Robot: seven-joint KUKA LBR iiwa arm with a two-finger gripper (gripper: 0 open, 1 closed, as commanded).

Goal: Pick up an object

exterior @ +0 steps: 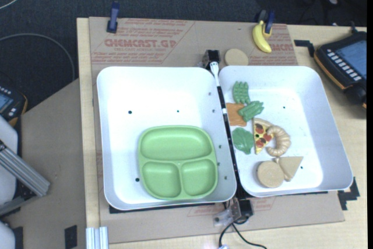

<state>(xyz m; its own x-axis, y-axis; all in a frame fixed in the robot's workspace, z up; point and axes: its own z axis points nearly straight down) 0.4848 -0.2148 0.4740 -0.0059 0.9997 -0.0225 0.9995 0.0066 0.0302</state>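
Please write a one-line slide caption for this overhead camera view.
Green tray in the left bin; toy food clustered in the right bin; banana on the bench behind.

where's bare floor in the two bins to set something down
Left bin: bare along the back, between its far wall and the green tray. Right bin: bare on the right side. Crowded along the divider, where toy food clusters.
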